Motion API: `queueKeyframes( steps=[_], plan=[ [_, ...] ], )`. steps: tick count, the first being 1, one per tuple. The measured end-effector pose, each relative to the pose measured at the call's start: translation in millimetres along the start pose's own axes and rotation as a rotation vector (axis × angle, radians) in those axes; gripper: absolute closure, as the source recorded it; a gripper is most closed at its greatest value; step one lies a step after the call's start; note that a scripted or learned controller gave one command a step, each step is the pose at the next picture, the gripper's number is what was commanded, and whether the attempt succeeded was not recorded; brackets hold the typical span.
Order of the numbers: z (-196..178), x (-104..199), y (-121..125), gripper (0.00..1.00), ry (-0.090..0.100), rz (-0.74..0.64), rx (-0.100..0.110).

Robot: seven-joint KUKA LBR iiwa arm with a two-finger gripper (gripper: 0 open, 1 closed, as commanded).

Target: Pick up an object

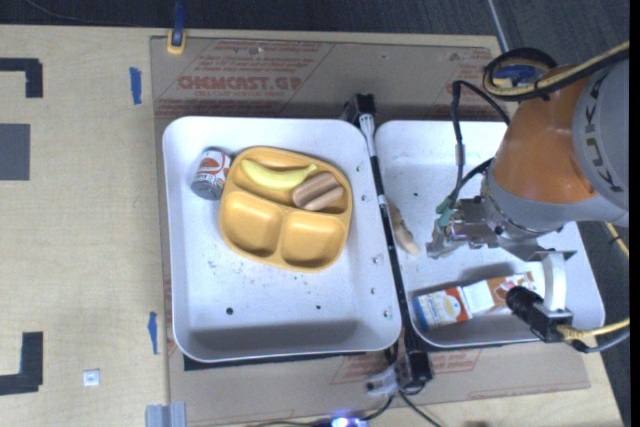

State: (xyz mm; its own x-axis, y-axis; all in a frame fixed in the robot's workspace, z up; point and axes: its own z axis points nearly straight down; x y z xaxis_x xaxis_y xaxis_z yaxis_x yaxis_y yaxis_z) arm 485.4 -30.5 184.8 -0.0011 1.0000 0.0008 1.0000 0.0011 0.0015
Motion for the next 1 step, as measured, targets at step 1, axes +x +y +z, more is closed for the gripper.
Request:
queueKeyframes(
  steps=[1],
  plan=[
    [22.3,-63.6,-6.5,1.0,0.0,0.001,0.004]
  ],
)
